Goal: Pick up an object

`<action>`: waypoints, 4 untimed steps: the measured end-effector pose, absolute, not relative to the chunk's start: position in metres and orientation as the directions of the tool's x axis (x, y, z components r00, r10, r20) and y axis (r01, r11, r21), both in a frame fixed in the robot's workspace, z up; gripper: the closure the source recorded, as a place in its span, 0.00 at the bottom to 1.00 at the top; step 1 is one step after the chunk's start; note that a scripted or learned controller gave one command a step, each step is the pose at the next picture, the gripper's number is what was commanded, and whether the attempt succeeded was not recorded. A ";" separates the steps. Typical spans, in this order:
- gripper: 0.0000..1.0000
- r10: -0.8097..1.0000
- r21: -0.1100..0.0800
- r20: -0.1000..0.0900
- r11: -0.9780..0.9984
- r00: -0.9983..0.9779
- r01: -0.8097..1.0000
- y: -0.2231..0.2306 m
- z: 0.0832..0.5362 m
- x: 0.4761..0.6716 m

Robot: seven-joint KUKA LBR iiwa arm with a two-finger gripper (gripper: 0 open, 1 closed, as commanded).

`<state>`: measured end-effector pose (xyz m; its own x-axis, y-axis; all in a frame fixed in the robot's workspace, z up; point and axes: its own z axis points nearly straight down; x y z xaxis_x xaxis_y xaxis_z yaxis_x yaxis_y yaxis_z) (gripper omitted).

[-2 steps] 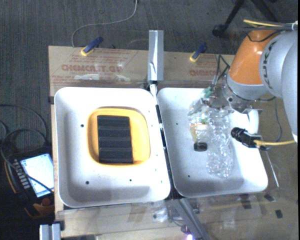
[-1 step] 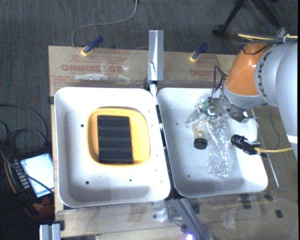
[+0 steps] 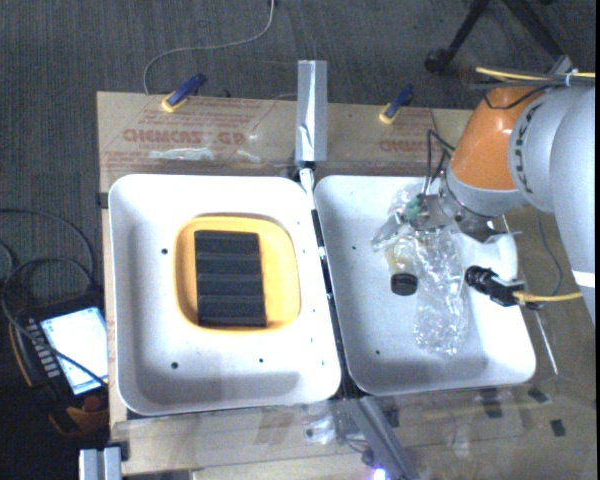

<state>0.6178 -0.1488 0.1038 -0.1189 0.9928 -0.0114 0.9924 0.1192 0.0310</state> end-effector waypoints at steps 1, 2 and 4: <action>0.00 0.985 0.001 0.002 0.174 -0.174 0.985 -0.145 0.133 0.628; 0.00 0.976 0.010 -0.003 0.217 -0.217 0.976 -0.159 0.107 0.631; 0.00 0.915 0.028 -0.023 0.403 -0.403 0.915 -0.170 0.104 0.630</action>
<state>0.6299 -0.1700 0.1041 -0.4028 0.9150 -0.0226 0.9146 0.4034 0.0284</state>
